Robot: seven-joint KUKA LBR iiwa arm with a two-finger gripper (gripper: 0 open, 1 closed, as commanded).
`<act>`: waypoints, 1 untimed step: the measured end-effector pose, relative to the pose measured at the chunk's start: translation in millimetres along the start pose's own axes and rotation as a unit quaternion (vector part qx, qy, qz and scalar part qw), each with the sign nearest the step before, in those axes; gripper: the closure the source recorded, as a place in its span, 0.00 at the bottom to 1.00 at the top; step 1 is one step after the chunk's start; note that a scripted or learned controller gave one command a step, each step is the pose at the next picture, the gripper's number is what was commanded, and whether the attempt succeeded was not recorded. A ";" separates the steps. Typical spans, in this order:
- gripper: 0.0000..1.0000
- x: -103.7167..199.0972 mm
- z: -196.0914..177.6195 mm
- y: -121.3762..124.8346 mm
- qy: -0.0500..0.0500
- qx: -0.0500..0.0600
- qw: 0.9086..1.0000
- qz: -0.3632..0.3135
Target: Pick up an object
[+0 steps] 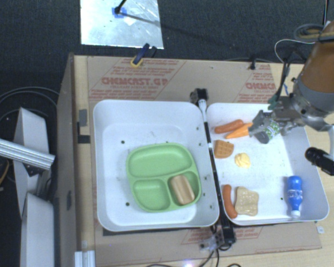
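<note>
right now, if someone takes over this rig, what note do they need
Hand: low over the top of the right bin, beside the carrots; I cannot tell its grip, and nothing is visibly held.
Right bin: carrots, waffle, yellow piece, sausage, toast, blue bottle.
Left bin: green divided tray with a bread roll in its lower right compartment.
Done: no pick shown yet.
Left: grasp one object and lift it.

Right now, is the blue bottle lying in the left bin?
No: the blue bottle lies in the right bin, near its lower right corner, while the left bin holds a green tray.
</note>
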State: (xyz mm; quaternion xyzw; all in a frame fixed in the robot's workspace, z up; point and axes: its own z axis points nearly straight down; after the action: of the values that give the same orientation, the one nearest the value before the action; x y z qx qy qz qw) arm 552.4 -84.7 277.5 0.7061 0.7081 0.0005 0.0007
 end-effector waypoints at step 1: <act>0.00 6.8 94.4 43.8 0.000 0.002 1.000 0.000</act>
State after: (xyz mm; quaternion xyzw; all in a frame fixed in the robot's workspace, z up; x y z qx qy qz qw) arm 596.4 -77.8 183.2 0.7059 0.7083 -0.0005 -0.0007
